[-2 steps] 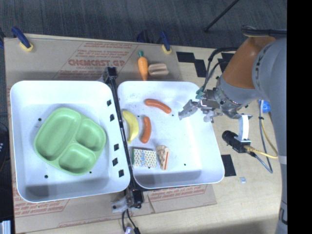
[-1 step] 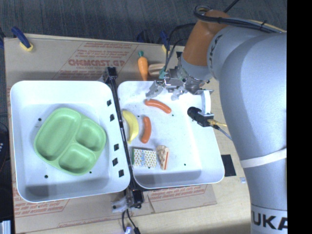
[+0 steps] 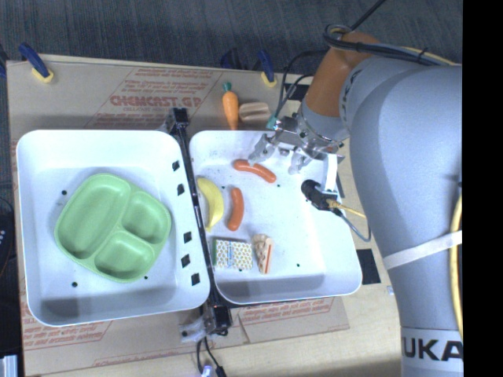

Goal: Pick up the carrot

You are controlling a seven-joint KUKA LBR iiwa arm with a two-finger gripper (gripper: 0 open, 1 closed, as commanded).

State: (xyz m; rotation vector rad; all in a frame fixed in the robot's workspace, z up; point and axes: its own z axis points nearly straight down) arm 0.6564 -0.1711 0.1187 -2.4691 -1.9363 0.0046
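The carrot (image 3: 229,107), orange with a green top, lies on the cardboard just behind the right bin's (image 3: 338,250) back rim, outside both bins. My gripper (image 3: 280,156) hangs over the back of the right bin, to the right of the carrot and a little nearer than it. Its fingers (image 3: 262,150) are spread open with nothing between them. A red-orange sausage (image 3: 254,170) lies in the bin directly below the fingertips.
A brown bun-like piece (image 3: 253,112) sits right beside the carrot. The right bin also holds a banana (image 3: 209,201), a second sausage (image 3: 235,208), a patterned packet (image 3: 233,254) and a sandwich wedge (image 3: 262,254). In the left bin (image 3: 39,289) lies a green divided plate (image 3: 114,226).
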